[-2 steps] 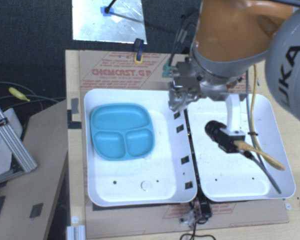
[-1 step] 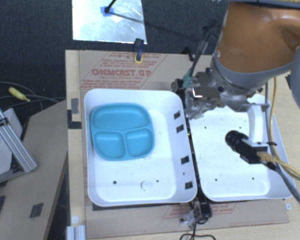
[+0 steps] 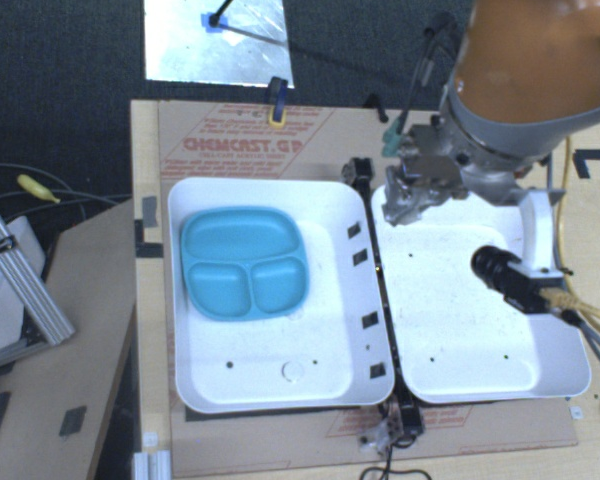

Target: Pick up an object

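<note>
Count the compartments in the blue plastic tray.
3 in the blue plastic divided tray in the left white bin: one wide along its far side, two smaller side by side along its near side.

Left bin (image 3: 270,388): white, small dark dots on floor. Right bin (image 3: 460,368): white, faintly speckled with dark specks. Divided plate (image 3: 245,263): light blue, plain. Board under bins (image 3: 240,138): tan cardboard, red lettering printed. Arm (image 3: 540,38): orange band, grey beneath. Gripper (image 3: 410,203): grey metal. Floor (image 3: 60,68): dark blue-grey. Sheet on floor (image 3: 220,33): silvery, blue patch marked.
</note>
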Controlling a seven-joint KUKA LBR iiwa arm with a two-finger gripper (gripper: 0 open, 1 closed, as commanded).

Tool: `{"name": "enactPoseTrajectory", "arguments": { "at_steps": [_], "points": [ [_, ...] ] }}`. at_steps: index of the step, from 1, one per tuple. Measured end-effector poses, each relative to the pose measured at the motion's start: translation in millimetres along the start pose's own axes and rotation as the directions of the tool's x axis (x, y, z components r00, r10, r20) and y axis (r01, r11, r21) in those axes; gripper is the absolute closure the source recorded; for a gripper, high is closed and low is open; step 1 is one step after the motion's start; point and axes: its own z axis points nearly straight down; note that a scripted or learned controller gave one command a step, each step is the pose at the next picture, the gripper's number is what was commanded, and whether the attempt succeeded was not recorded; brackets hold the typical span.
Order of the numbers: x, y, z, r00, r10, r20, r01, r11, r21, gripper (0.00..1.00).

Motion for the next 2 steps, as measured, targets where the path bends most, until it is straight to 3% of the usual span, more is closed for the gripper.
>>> {"name": "enactPoseTrajectory", "arguments": {
  "at_steps": [1,2],
  "points": [
    [34,7,-6,1.000,-0.002,-0.001,0.002,1.000,0.001,1.00],
    [16,-1,79,1.000,0.004,0.003,-0.004,1.000,0.011,1.00]
  ]
}}
